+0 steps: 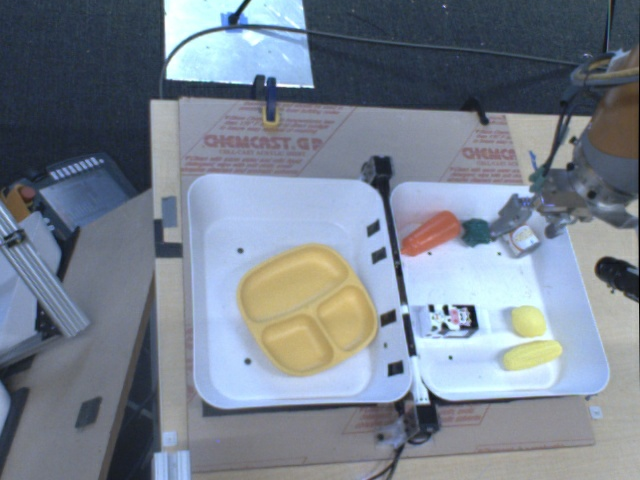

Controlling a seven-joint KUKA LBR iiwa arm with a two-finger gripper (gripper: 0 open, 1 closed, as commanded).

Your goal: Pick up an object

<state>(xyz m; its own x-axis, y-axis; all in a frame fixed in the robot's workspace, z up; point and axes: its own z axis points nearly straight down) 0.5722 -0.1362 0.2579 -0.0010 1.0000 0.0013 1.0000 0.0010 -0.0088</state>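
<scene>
Smooth white right bin (560, 268) holds a tapered orange carrot (432, 233); fingers (530, 223) state unclear.

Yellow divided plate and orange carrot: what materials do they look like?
Yellow three-compartment plate: likely moulded plastic, matte, uniform colour with soft rounded rims. Orange carrot with green top: probably toy plastic or rubber, smooth, with a flat saturated colour. Neither is certain from the look alone.

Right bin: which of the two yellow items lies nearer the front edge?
The long yellow one, a corn-like piece by the front rim. The round lemon sits just behind it, farther back.
</scene>
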